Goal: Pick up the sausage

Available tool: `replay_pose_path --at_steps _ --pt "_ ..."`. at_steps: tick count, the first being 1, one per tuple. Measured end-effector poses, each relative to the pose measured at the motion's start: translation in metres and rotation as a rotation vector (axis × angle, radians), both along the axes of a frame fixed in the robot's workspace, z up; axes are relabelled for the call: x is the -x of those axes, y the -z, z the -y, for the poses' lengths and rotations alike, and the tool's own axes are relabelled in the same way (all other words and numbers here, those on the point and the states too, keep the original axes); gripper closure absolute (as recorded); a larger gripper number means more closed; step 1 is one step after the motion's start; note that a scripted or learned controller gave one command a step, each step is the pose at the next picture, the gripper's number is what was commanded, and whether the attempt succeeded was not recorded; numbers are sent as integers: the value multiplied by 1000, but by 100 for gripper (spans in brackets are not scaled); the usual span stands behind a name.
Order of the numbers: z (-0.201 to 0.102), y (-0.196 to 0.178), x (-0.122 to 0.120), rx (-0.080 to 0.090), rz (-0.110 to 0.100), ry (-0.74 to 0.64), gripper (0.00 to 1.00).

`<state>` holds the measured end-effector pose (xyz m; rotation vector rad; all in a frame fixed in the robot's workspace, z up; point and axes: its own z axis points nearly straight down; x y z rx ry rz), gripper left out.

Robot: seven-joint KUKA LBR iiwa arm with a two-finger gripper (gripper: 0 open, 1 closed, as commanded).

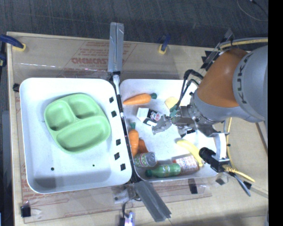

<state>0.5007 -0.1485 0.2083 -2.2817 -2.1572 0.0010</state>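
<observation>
Camera view shows the sausage (142,146) in the right bin (146,86), snug against the lower carrot (133,139), long axis near upright in the frame, just below-left of the gripper (161,125), whose spread I cannot tell.

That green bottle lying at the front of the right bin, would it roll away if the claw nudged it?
Probably a little: the green bottle lies on its side and looks round. Rolling seems limited, since the can and the bin's front wall hem it in. Its glossy surface may be slippery.
</observation>
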Motion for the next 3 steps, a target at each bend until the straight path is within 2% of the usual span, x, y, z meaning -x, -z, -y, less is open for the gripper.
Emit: replay_pose_path --at_steps 1,2,3 --pt "29 91 25 -1 -4 41 0" --pt "42 79 25 0 -3 135 0" --pt "-21 112 -1 10 10 159 0"
